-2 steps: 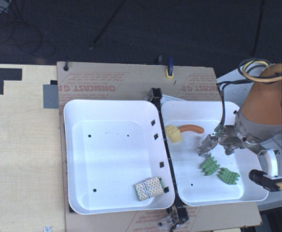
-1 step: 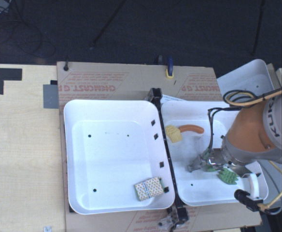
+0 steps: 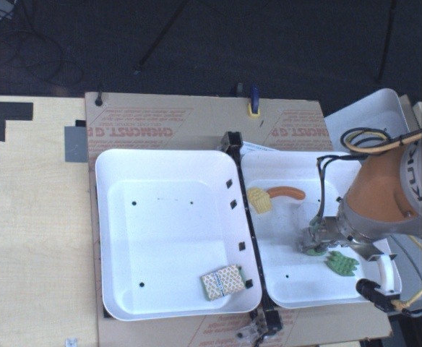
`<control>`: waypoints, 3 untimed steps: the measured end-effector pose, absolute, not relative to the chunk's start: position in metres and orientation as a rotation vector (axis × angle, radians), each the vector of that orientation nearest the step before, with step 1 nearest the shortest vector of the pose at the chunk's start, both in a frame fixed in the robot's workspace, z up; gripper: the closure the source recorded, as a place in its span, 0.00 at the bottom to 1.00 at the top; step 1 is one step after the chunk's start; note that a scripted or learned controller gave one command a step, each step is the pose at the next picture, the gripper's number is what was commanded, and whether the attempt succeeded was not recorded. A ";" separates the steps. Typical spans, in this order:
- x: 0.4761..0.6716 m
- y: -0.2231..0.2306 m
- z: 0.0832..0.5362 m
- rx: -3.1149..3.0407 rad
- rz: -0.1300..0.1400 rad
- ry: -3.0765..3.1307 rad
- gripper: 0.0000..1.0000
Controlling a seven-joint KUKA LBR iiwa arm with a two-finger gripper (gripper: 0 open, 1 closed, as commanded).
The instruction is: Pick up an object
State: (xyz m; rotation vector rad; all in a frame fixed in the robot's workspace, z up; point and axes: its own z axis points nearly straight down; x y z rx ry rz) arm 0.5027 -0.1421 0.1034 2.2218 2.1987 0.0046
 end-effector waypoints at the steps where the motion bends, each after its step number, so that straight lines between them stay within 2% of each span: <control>1: 0.531 -0.141 0.231 2.212 0.010 2.217 1.00; 2: 0.521 -0.057 0.228 2.217 0.000 2.235 1.00; 3: 0.498 -0.020 0.321 2.214 0.009 2.225 1.00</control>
